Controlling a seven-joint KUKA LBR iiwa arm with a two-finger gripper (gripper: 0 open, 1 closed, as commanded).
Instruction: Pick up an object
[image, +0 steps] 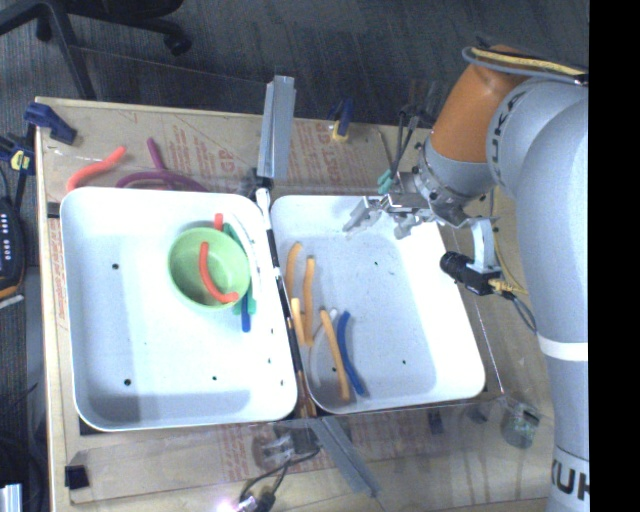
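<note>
Grey metal hand (385, 214) hangs over the far edge of the right bin (452, 345), fingers spread apart, nothing between them. The orange band (468, 112) sits just above the wrist; the grey arm (545, 250) fills the right side.

Below the hand, the right bin holds thin bent sticks along its left side: two orange sticks (301, 285) near the left wall, another orange stick (335, 352) lower down, and a blue stick (349, 352) just beside it. All lie flat on the bin floor, well apart from the hand.

The left bin (110, 350) carries a green bowl (208, 268) with a red stick (212, 275) curved across it; a blue stick shows at the bowl's right edge.

A red stick and a purple loop (160, 180) lie on the table (190, 125) beyond the left bin.
</note>
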